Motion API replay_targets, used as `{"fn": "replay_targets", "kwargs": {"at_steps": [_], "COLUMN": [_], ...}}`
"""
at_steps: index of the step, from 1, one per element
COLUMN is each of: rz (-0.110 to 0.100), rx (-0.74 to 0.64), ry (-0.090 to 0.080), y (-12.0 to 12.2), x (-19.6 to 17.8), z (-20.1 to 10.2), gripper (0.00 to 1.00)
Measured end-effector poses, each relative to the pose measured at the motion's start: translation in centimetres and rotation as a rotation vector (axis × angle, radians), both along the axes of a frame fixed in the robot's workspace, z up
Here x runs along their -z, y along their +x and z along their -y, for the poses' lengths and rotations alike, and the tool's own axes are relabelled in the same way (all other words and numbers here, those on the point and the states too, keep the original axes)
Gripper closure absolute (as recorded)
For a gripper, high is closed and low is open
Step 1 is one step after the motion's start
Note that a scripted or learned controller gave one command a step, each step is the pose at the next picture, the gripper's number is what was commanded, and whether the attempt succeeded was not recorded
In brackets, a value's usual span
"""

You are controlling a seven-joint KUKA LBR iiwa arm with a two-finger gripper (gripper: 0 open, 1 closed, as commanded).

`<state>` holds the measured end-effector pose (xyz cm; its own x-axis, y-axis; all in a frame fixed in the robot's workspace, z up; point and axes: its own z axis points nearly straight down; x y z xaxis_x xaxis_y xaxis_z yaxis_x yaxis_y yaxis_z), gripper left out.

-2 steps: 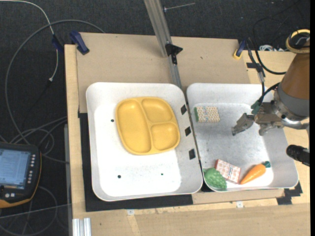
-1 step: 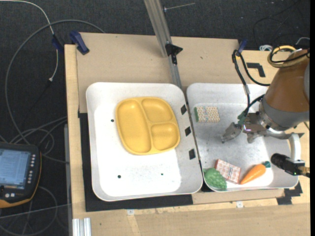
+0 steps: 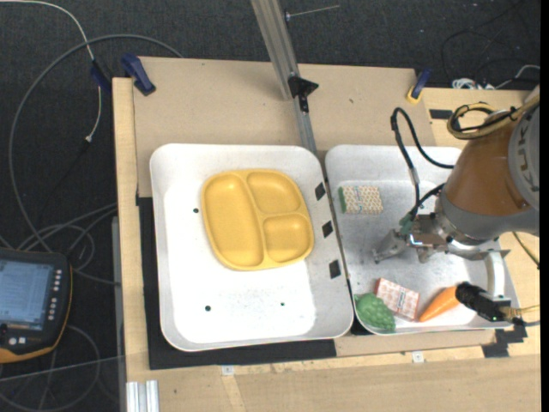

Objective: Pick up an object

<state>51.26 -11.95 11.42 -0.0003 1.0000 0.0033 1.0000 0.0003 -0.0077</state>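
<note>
Hovering over the right bin [image 3: 429, 157], the gripper [image 3: 396, 244] is hanging above a bare patch of white floor near the bin's middle, while the grey arm [image 3: 485, 187] is reaching in behind it from the view's right. Whether the gripper is spread or pressed together I cannot tell from this slant. It is sitting apart from every loose thing in the bin.

A pale dotted packet [image 3: 360, 199] is lying near the gripper, up and toward the view's left of it. A red-and-white packet [image 3: 397, 297] is lying below the gripper, close to the bin's front wall. A green lump [image 3: 375, 312] is resting just beside that packet, below and slightly to the view's left of the gripper, in the bin's front corner. A carrot [image 3: 442, 303] is lying below and to the view's right of the gripper, its thin end pointing at the red-and-white packet.

Well away on the gripper's far side, toward the view's left, a yellow plate [image 3: 256, 219] with three compartments is sitting in the left bin [image 3: 171, 256]
</note>
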Motion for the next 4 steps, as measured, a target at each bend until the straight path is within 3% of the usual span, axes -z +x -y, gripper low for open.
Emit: {"fn": "replay_targets", "kwargs": {"at_steps": [1, 3, 4], "rz": [0.008, 0.015, 0.011], "rx": [0.0, -0.002, -0.006], "ry": [-0.002, -0.005, -0.002], "y": [0.2, 1.2, 1.5], "x": [-1.4, -12.4, -13.3], "z": [0.0, 0.9, -4.0], "gripper": [1.0, 1.0, 1.0]}}
